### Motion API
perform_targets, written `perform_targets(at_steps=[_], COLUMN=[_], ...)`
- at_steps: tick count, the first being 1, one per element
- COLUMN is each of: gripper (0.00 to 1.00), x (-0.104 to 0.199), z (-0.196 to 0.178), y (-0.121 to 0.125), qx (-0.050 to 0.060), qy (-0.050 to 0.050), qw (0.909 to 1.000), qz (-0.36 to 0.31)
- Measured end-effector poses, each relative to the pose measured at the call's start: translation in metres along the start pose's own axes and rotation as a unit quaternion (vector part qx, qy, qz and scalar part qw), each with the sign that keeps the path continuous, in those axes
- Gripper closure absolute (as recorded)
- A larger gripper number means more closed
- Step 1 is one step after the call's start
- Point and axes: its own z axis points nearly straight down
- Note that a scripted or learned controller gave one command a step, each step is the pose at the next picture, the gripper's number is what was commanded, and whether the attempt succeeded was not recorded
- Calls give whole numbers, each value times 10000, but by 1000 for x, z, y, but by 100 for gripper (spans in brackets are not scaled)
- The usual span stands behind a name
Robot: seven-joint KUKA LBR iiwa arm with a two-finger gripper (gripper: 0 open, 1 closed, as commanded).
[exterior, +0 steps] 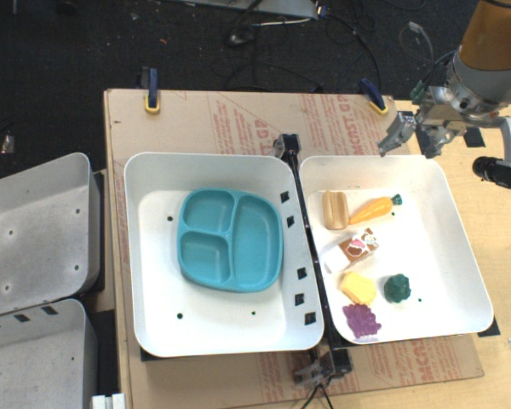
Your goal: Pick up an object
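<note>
You've got two smooth white plastic bins (153, 313), slightly glossy, on a matt brown cardboard sheet (238, 118). The teal divided plastic plate (231, 239) looks satin-smooth, and the small toy food pieces (373, 208) look like matt plastic.

Divided tray (231, 239) in left bin (145, 254)

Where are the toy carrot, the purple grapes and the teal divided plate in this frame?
toy carrot (371, 209): camera view, middle of its orange body.
purple grapes (362, 320): camera view, centre of the bunch.
teal divided plate (231, 239): camera view, ridge between its compartments.
</note>
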Motion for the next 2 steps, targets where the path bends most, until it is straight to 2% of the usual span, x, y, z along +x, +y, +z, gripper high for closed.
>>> perform_targets(at_steps=[1, 2], gripper=[0, 0], x=[1, 7], z=[-9, 36], y=[1, 0], qx=[-61, -45], qy=[-9, -5], qw=[10000, 10000], qz=[-10, -18])
